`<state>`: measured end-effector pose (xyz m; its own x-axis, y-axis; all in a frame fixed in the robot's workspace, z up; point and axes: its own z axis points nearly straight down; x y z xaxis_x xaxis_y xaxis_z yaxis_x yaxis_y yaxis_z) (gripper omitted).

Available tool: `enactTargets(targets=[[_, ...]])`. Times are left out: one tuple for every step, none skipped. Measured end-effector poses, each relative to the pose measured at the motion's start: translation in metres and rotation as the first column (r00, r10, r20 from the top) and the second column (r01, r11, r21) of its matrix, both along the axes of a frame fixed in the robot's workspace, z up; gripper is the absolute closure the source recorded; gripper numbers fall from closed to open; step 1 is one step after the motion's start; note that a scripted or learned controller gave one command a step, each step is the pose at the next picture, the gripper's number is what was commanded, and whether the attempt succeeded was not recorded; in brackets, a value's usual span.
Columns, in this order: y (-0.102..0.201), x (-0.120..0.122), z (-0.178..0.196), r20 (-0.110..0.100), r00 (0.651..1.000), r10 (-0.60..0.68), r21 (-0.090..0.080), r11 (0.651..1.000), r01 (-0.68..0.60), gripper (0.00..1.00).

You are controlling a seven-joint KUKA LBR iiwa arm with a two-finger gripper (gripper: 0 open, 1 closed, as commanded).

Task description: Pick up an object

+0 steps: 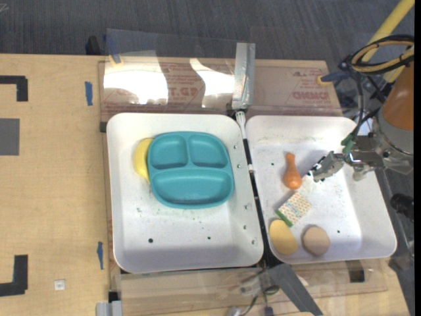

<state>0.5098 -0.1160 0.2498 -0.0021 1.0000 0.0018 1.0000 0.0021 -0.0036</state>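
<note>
In the right bin lie an orange carrot-shaped toy, a small patterned packet, a yellow rounded fruit and a tan egg-shaped object. My gripper reaches in from the right. It hangs just right of the orange toy and above the packet, with a small gap to the toy. Nothing shows in its grasp.
The left bin holds a teal divided plate with a yellow object tucked under its left edge. A metal divider stands behind the bins. Cables hang at the upper right near the arm.
</note>
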Motion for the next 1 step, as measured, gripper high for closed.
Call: enactTargets(targets=[[0.0513,0.0431,-0.0670,-0.003,0.957,-0.289,-0.001,0.957,0.289,0.00]])
